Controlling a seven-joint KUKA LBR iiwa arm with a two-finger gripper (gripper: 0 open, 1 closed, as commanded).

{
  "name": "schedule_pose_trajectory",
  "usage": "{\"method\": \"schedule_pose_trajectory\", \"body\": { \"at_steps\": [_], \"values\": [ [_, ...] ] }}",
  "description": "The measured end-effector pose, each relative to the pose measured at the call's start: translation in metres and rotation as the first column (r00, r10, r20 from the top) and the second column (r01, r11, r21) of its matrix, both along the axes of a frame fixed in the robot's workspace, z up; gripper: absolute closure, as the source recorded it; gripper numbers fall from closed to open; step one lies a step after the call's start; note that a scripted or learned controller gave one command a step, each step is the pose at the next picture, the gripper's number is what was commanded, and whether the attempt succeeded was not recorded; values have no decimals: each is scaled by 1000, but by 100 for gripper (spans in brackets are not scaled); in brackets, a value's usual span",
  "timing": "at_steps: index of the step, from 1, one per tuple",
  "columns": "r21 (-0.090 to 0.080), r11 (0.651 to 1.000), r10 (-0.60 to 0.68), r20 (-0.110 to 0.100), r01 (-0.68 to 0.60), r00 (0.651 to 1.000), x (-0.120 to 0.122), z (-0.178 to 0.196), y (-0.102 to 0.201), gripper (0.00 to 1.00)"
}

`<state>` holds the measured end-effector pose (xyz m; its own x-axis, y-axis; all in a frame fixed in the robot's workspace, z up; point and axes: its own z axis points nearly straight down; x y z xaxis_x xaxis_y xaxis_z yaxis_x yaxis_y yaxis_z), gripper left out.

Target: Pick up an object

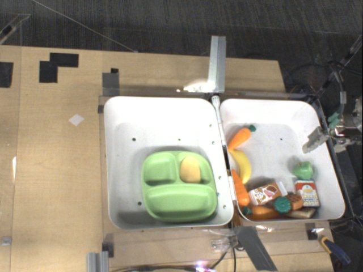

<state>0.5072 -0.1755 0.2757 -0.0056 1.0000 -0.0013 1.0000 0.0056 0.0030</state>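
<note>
Nothing lifted yet — the gripper (315, 139) hangs at the right bin's (266, 115) right edge; jaws' state unclear.

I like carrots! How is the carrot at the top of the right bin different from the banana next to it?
The carrot is orange with a green top; the banana is plain yellow. The carrot lies straight and slanted; the banana curves. The carrot sits farther up the bin. Both lie near the wall between the bins.
</note>
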Motion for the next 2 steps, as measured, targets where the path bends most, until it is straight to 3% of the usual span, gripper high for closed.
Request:
{"method": "schedule_pose_trajectory", "body": {
  "at_steps": [1, 2],
  "values": [
    [0, 1000, 1, 0, -1, 1000, -19, -74, -30, 0],
    [0, 994, -109, 3, 109, 994, -19, -62, -29, 0]
  ]
}}
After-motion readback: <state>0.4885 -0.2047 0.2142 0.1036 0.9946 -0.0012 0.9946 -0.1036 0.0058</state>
